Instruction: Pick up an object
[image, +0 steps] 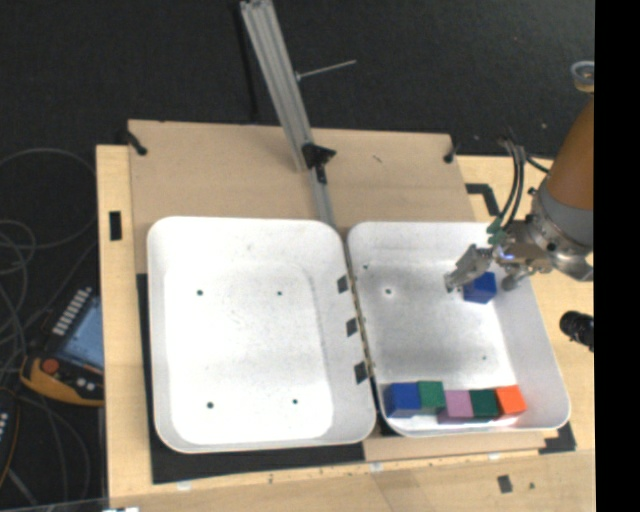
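Observation:
A small blue block (481, 289) sits between the fingers of my gripper (487, 277) over the upper right part of the right bin (420, 330). The gripper is shut on it, one grey finger (464, 271) showing on the block's left. I cannot tell whether the block is off the bin floor. Along the right bin's front wall lies a row of blocks: blue (403, 398), green (431, 393), purple (458, 404), dark green (485, 402) and orange (511, 399).
The left bin (245, 330) lies beside the right one, joined by a hinge-like strip (353, 325). A slanted metal rail (290, 110) rises from behind the bins. Cables and a handheld pendant (70, 345) lie off the bench at the left.

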